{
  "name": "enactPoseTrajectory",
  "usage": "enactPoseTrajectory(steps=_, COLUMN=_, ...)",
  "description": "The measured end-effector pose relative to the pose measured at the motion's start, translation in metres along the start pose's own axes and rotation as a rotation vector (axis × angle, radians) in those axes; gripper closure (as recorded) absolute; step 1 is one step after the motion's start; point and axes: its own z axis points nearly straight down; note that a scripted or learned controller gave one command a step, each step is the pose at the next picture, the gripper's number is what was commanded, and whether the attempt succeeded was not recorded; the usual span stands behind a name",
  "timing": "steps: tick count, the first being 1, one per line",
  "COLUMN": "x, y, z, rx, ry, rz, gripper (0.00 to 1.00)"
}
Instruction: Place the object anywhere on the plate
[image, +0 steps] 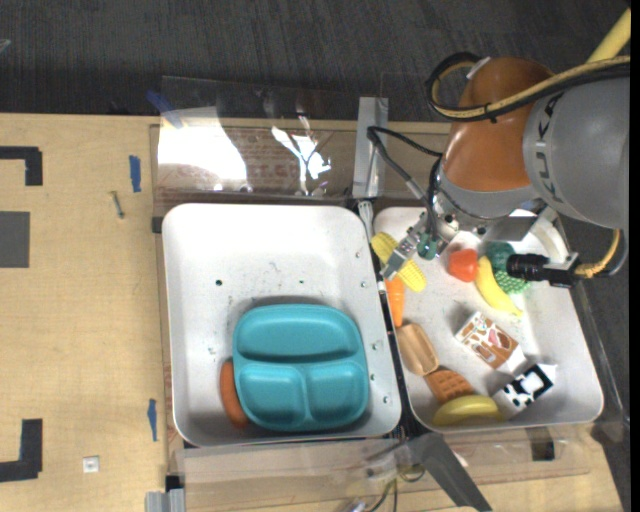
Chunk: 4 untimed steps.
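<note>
1. While the plate (298, 375) sits in the near half of the left bin (190, 250), its three wells look bare, so any of them should serve. An orange piece (229, 392) peeks out at its left edge; best to drop clear of that side.
2. Where the two bins meet, the rims stand up, so the carry should lift well above them.
3. Corn (393, 258), my guess for the object, lies against the left wall of the right bin (570, 340), with a carrot (396, 300) just below it. The gripper (425, 245) hangs just beside the corn; I cannot tell whether it is open or closed. It should come down centred on the corn, away from the wall.
4. Farther right, a tomato (462, 264) and a banana (492, 288) lie near; leave them undisturbed.
</note>
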Motion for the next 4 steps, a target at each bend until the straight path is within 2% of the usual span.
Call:
enactPoseTrajectory(steps=1, x=0.081, y=-0.036, z=-0.045, rx=-0.002, ry=0.002, rz=-0.364, gripper=1.0)
enactPoseTrajectory(steps=2, x=0.124, y=-0.016, z=-0.162, rx=-0.008, ry=-0.006, rz=-0.58, gripper=1.0)
enactPoseTrajectory(steps=3, x=0.154, y=0.006, z=-0.265, rx=-0.008, ry=-0.008, rz=-0.929, gripper=1.0)
enactPoseTrajectory(steps=4, x=0.144, y=-0.023, z=-0.163, rx=-0.002, ry=0.003, rz=-1.319, gripper=1.0)
